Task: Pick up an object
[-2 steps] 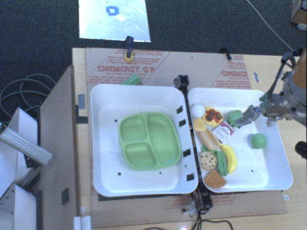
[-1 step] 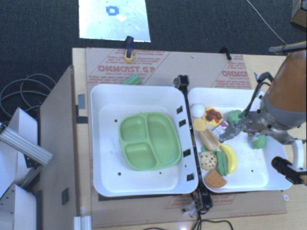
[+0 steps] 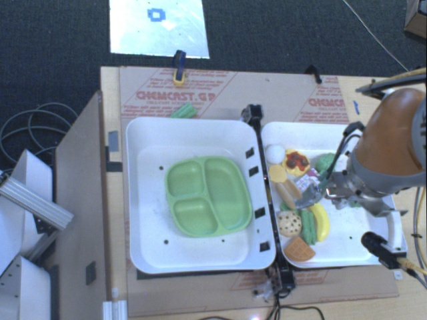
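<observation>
Both white bins (image 3: 143,179) look like smooth, slightly glossy plastic. The green divided tray (image 3: 207,196) is matt plastic. The table (image 3: 267,92) carries a printed protective sheet, cardboard-brown. The toy banana (image 3: 321,221) appears glossy plastic. The arm's orange band (image 3: 395,129) has a satin sheen.

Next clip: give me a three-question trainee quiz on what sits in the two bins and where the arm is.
1. True or false: the green tray lies in the left bin.
2. Which lies nearest the right bin's front edge? A) egg B) waffle C) banana
3. Fill in: the hand is over the ___ bin, among the toy food.

Key: 1 true; 2 B; 3 right.
</observation>
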Controlling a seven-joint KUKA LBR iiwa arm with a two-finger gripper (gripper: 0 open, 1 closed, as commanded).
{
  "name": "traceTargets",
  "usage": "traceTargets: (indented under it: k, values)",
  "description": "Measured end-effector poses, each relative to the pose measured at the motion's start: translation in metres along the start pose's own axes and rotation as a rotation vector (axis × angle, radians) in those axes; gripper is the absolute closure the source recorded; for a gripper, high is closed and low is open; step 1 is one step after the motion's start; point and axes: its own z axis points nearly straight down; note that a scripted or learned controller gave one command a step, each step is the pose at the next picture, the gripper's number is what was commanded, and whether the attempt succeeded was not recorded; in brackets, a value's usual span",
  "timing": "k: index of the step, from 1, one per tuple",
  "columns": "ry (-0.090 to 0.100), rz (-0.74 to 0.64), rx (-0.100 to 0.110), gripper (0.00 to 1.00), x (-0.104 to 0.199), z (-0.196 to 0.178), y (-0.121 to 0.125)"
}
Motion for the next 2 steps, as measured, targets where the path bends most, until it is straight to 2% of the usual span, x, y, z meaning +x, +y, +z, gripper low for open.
traceTargets:
  k: [1, 2]
  values:
    - [-0.004, -0.004, -0.025, 0.0, -0.016, -0.163, 0.002]
    - [0.001, -0.001, 0.007, 0.0, -0.003, -0.028, -0.001]
